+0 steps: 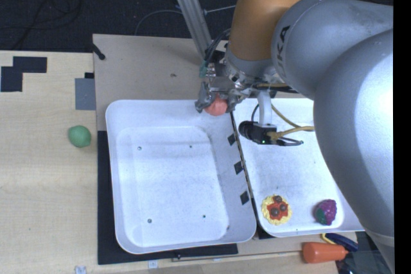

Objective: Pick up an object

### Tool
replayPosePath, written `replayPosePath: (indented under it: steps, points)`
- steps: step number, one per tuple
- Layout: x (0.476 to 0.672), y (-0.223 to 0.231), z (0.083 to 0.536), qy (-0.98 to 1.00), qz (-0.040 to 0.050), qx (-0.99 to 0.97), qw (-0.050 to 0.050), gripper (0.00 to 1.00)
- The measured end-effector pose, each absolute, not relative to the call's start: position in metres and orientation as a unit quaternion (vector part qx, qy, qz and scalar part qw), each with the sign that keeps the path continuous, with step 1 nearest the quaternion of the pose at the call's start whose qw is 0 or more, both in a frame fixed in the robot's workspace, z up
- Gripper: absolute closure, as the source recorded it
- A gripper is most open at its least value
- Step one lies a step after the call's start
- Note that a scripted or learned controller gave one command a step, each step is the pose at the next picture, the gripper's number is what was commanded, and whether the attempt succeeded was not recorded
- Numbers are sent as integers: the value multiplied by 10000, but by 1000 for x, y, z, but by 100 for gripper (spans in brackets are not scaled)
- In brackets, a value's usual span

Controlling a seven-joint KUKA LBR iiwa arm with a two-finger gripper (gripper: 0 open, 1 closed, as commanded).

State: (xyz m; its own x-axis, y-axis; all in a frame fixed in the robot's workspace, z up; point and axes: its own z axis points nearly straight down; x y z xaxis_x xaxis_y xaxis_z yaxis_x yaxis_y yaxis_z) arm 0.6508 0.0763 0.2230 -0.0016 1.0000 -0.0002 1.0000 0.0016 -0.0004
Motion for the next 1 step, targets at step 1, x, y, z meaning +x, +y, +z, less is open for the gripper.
replayPosePath:
  steps: [1]
  points:
    - [651,76,223,-7077,3,-7065,0,0]
